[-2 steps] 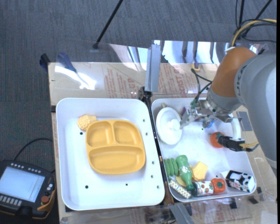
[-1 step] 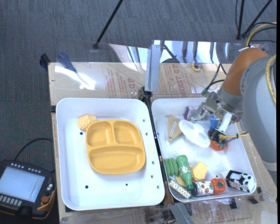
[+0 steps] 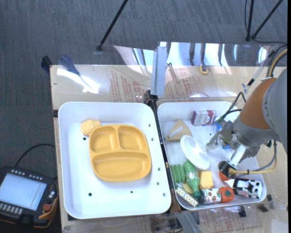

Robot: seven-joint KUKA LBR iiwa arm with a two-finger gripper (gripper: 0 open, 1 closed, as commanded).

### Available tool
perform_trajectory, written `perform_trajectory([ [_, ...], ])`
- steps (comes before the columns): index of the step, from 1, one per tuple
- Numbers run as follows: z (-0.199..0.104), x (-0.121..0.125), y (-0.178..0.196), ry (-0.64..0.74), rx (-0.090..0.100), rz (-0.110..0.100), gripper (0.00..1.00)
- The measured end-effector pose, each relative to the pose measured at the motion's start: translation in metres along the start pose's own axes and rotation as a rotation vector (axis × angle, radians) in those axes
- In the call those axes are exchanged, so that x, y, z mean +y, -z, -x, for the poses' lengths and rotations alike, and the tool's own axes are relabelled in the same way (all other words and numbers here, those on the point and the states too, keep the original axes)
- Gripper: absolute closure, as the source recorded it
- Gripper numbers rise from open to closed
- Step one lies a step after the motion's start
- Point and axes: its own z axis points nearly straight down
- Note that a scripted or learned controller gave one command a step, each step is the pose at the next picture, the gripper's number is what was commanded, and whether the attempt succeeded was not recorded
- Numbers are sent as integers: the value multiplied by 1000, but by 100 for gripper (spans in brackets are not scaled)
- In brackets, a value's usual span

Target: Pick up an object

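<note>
Grey metal with an orange band is seen on the arm [image 3: 260, 114], which is stretched over the right bin [image 3: 183, 111]. The gripper [image 3: 220, 139] is pointed toward the middle of that bin. It is too small and blurry for it to be told whether it is spread apart or pressed together. It also cannot be told whether anything is touched by it.

A white dish [image 3: 194, 152] is found just beside the gripper, on its side toward the left bin [image 3: 72, 154], and a bit nearer the camera. A red and white carton [image 3: 203, 117] is placed near the gripper, farther back in the bin. A tan wedge [image 3: 178, 129] is set past the dish from the gripper, by the bin's inner wall.

More things are piled in front of the gripper, at the near end of the bin. A black and white spotted box [image 3: 246, 187] is seen there, with a red tomato [image 3: 226, 194] and a red and white can [image 3: 211, 195] next to it. A yellow block [image 3: 206, 179] and some green vegetables [image 3: 184, 171] are laid just below the dish.

Well apart from the gripper, a yellow plate [image 3: 120, 152] with three parts is kept in the left bin.
</note>
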Motion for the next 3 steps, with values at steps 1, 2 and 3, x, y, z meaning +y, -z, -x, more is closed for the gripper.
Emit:
perform_trajectory([
  [1, -65, 50, 1, -143, 0, 2, 0],
  [2, 0, 40, 1, -77, 9, -10, 0],
  [3, 3, 41, 10, -75, 3, -7, 100],
])
